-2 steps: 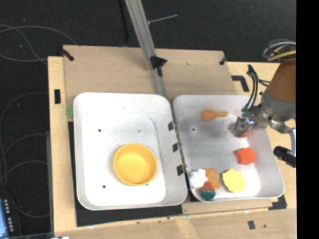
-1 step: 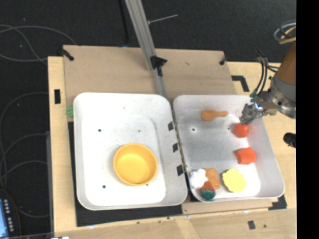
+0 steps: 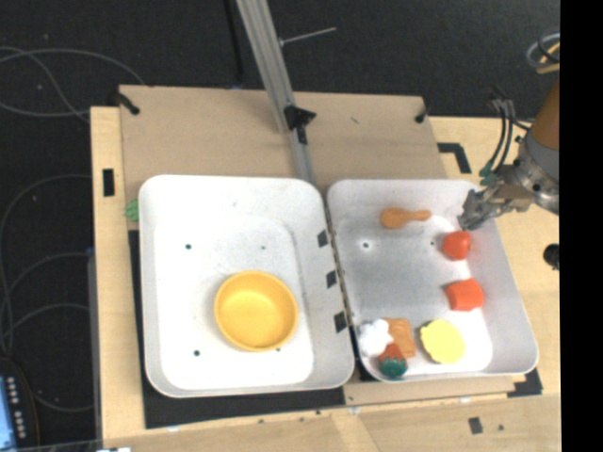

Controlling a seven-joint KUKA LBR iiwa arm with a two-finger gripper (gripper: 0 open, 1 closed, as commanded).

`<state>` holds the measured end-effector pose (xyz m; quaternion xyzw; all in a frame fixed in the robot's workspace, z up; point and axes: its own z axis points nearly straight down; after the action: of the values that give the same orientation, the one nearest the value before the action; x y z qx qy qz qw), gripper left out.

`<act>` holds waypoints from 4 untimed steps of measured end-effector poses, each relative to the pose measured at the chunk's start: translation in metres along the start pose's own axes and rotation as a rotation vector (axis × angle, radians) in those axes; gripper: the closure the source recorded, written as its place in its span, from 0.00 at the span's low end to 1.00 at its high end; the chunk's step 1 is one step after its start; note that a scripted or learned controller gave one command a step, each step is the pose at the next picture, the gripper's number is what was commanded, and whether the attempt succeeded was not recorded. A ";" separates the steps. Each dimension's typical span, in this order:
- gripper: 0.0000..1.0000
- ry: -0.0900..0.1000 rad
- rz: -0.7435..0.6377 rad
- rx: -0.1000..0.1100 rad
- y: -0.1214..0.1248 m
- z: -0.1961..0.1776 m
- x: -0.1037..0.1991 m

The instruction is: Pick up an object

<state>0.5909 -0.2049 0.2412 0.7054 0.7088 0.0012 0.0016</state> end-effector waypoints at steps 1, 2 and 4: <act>1.00 0.000 0.002 0.002 0.003 0.002 0.054; 1.00 0.000 0.003 0.004 0.013 0.011 0.101; 1.00 0.001 -0.002 0.002 0.039 0.004 0.195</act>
<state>0.6289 -0.0096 0.2371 0.7047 0.7095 0.0008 0.0004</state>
